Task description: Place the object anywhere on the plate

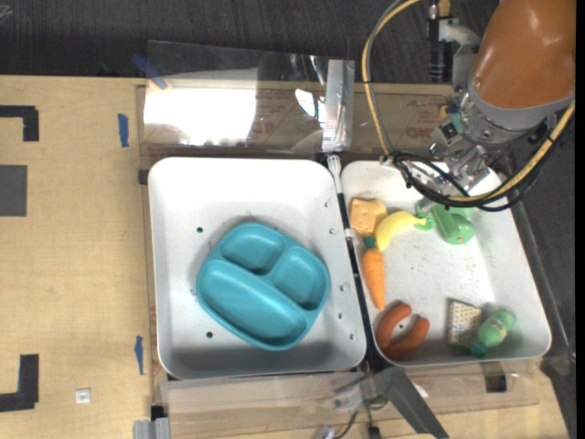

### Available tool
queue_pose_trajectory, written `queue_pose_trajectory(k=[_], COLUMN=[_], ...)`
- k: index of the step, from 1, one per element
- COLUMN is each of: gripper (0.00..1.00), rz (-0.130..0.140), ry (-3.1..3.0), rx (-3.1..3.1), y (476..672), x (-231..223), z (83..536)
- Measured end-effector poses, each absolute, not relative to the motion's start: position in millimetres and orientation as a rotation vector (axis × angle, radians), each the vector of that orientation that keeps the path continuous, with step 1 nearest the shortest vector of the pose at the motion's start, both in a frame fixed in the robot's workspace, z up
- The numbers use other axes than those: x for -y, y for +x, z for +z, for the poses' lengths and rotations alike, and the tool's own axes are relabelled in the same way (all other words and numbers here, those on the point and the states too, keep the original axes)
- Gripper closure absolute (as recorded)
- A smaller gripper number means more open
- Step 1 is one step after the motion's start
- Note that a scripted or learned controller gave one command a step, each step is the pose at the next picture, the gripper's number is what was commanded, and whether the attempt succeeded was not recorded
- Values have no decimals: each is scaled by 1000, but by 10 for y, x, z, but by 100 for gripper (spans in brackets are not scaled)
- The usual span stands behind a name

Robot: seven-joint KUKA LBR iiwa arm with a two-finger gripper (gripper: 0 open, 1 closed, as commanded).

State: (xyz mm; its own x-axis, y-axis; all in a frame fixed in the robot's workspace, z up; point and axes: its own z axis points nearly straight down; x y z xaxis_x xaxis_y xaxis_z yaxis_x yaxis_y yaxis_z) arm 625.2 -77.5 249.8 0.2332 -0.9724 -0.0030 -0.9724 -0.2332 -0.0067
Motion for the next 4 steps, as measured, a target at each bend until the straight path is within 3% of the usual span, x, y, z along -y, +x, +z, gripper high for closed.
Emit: queue_pose_trajectory(k=[1, 2, 3, 4], gripper=[100, 100, 100, 100], rz=[1, 2, -3, -4], ry=[-2474, -2715, -2688, -2789], rx=[-1927, -1576, -1621, -1438], y=[6118, 5709, 5029, 4805], x=[714, 772, 1196, 1608], z=[2491, 2370, 2597, 2735])
